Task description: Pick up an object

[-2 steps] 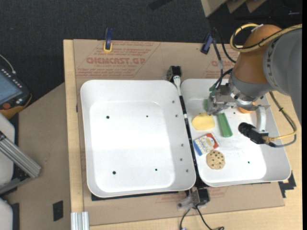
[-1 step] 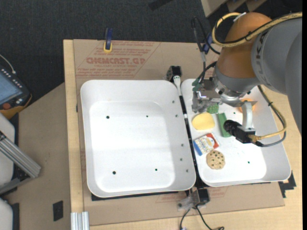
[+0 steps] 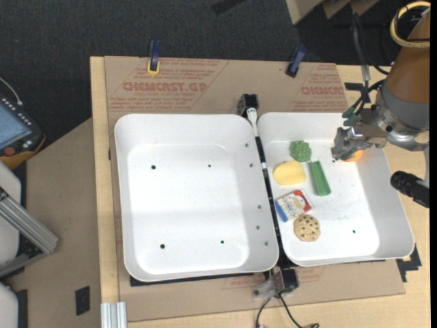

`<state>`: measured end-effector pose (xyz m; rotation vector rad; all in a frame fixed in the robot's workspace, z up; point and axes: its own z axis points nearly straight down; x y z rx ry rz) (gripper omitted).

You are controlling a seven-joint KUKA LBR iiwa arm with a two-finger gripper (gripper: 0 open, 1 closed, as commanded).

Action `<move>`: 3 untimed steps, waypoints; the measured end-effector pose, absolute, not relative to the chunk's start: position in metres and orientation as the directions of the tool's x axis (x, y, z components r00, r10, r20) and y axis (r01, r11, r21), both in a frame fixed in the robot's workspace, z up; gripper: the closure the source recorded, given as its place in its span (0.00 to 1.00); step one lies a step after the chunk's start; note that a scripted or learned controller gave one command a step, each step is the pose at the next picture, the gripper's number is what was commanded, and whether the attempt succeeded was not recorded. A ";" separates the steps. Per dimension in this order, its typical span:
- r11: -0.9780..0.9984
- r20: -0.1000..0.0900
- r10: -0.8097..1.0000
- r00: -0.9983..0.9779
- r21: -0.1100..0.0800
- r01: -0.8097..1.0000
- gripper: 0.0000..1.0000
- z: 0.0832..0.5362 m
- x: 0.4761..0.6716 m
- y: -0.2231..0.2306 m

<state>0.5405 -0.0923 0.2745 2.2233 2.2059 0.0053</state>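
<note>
Gripper (image 3: pixel 347 149) working low over an orange object (image 3: pixel 353 155) in the right bin (image 3: pixel 382 244).

The arm is reaching in from the right of the frame, and the orange object is lying at the fingers, at the bin's upper right; whether they are apart or clamped on it cannot be told. Left of it are sitting a green knobbly piece (image 3: pixel 300 149), a yellow piece (image 3: pixel 289 173), a green stick (image 3: pixel 319 178), a red-and-white packet (image 3: pixel 292 204) and a cookie (image 3: pixel 307 228). The left bin (image 3: pixel 136 135) is lying beside it on the desk.
</note>
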 end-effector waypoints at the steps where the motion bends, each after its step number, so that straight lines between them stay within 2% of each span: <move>1: 0.001 0.003 1.000 -0.001 -0.006 1.000 1.00 0.268 0.476 -0.053; 2: 0.011 0.003 1.000 -0.011 0.017 1.000 1.00 0.394 0.488 0.026; 3: 0.000 0.000 1.000 0.000 -0.004 1.000 1.00 0.366 0.479 0.025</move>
